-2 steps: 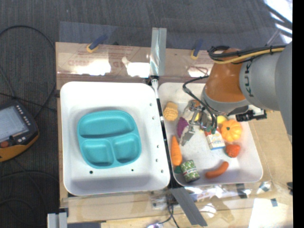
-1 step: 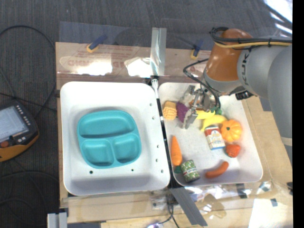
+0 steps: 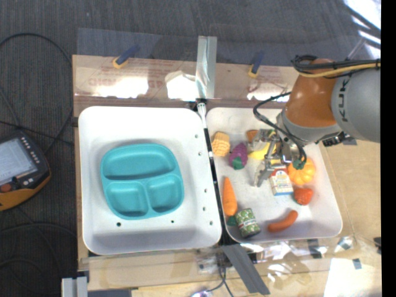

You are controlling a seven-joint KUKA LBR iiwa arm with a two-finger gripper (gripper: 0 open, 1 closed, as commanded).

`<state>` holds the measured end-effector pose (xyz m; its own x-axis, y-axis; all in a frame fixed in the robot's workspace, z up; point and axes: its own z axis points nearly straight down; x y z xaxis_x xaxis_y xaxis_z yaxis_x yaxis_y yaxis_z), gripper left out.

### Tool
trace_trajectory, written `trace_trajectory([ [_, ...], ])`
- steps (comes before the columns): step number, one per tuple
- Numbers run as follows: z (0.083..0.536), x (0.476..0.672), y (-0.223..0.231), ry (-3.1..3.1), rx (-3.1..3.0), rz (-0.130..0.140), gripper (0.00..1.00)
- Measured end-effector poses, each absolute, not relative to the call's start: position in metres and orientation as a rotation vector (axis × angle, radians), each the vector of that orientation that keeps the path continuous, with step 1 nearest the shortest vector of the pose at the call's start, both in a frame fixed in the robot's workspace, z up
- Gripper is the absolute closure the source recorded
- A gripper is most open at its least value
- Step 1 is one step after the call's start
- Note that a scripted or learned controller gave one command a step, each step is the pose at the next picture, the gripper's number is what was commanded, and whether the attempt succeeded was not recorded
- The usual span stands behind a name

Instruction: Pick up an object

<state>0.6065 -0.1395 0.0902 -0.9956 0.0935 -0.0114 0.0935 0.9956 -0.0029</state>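
The gripper, thin grey metal, hangs low in the right bin with its jaws a little apart and nothing between them, just beside a small boxy carton. The arm hides part of a yellow piece. Near the bin's left wall lie a ridged corn cob, a purple lump, a tapered carrot and a green can. A smooth teal tray with three compartments fills the left bin.
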Motion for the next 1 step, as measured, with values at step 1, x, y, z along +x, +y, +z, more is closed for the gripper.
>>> trace_trajectory([
  [1, 0.0904, 0.6323, -0.1052, 3.127, -0.064, -0.009, 0.00],
])
